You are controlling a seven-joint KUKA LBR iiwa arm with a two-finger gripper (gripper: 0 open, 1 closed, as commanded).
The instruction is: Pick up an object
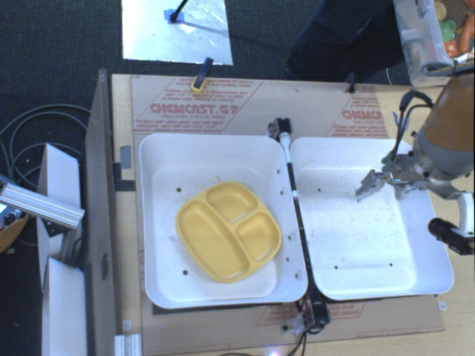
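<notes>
Over the right bin [415,277] we see the end effector [369,186], fingers seemingly parted, holding nothing. Yellow divided plate [228,231] lies flat in the left bin [159,165]: light, stiff, slick plastic; we'd pinch a raised rim or divider.

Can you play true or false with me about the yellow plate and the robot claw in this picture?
1. The yellow plate lies in the left bin. True.
2. The plate has three sections. True.
3. The claw is holding the plate. False: the claw hangs over the right bin, far from the plate, with nothing between its fingers.
4. The plate is round and blue. False: it is yellow, with rounded corners and divided sections.
5. The two bins sit side by side. True.
</notes>
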